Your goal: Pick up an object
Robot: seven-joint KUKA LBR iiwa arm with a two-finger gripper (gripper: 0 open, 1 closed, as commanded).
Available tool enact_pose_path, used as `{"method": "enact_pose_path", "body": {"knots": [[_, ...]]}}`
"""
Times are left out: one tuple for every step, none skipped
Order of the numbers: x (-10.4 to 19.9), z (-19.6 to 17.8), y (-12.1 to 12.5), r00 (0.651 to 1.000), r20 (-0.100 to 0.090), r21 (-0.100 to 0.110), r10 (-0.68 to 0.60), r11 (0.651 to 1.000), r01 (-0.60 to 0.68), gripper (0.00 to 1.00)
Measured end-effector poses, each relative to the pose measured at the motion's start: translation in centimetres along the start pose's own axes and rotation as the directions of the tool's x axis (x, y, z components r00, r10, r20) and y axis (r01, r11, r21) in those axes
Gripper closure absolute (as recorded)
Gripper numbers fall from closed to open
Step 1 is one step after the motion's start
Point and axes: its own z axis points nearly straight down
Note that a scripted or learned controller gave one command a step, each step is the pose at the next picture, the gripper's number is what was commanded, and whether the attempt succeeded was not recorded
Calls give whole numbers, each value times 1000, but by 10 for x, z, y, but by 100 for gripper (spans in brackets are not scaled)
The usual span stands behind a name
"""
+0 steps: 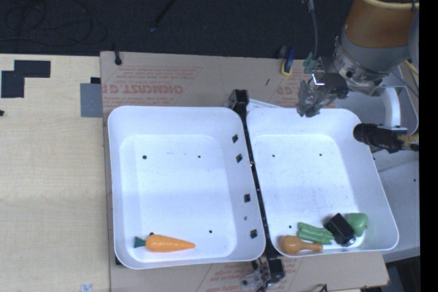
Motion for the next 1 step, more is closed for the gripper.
{"method": "enact_pose_path", "body": {"knots": [[-50, 31, -36, 1000, 1, 2, 3, 1000, -3, 100]]}}
